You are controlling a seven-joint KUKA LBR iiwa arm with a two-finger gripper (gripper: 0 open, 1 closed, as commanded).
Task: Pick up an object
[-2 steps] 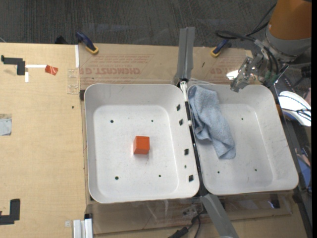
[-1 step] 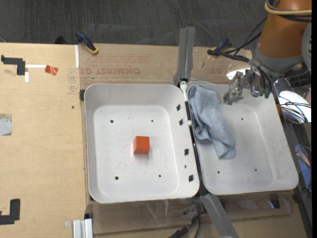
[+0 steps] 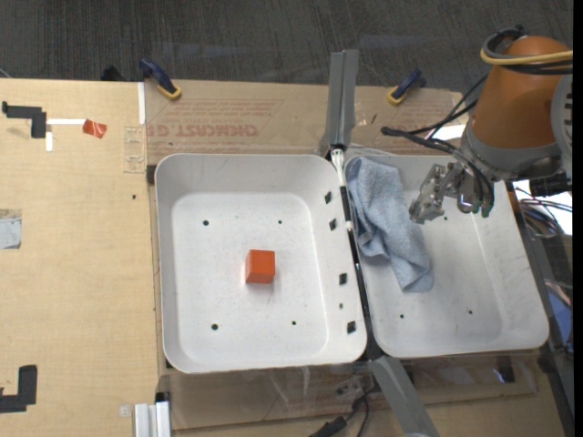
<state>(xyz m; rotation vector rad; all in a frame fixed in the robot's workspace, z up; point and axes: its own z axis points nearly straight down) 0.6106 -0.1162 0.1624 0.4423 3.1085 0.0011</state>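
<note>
Over the right bin (image 3: 510, 335), the gripper (image 3: 428, 206) hangs beside a crumpled blue cloth (image 3: 387, 221); jaws' state: cannot tell. Orange block (image 3: 260, 267) sits mid left bin (image 3: 182, 335). Cloth is nearer: descend onto its thickest fold, then pinch.

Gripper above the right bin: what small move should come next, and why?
Probably a short move toward the view's left and down onto the blue cloth. The gripper sits just beside it in the right bin, while the orange block lies farther off in the left bin.
</note>
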